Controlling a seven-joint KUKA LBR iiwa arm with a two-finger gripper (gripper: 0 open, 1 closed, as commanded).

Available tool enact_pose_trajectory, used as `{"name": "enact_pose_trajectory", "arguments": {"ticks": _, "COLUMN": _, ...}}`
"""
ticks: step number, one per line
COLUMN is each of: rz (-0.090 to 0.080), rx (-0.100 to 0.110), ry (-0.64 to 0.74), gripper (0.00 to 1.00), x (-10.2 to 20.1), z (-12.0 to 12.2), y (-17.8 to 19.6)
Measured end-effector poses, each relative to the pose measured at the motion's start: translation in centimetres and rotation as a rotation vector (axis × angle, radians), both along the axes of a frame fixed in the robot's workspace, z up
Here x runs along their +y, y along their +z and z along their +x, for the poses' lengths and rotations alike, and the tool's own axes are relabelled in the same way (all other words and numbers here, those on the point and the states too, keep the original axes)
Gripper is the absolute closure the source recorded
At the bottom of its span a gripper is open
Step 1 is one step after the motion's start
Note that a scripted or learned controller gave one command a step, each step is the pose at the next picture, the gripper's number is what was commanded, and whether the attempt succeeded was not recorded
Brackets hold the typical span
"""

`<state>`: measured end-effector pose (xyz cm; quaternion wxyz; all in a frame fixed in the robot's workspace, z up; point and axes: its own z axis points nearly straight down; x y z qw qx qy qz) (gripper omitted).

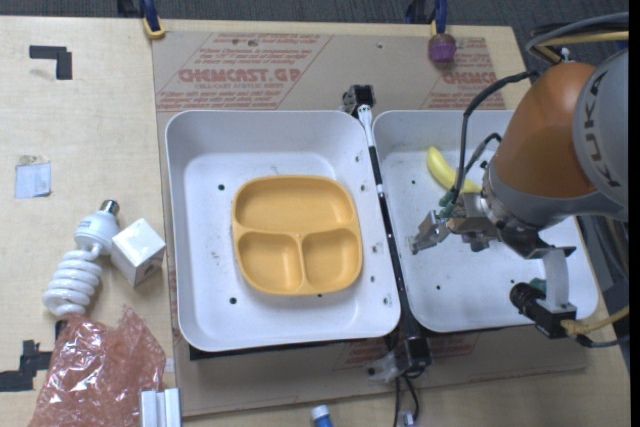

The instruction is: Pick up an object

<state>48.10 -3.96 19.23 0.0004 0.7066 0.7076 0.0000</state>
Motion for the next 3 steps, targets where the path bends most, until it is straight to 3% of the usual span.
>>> {"name": "enact_pose_trajectory", "arguments": {"ticks": 1, "rz": 0.0, "rx": 0.0, "ry": 0.0, "gripper": 0.0, "x": 0.0, "z": 0.0, "y": 0.0}}
{"name": "enact_pose_trajectory", "arguments": {"ticks": 2, "rz": 0.001, "rx": 0.001, "ry": -0.003, "gripper": 0.0, "x": -5.7, "z": -0.3, "y": -10.0}}
{"name": "enact_pose_trajectory", "arguments": {"ticks": 3, "rz": 0.0, "rx": -0.002, "ry": -0.005, "gripper": 1.0, "x": -5.8, "z": -0.2, "y": -9.0}}
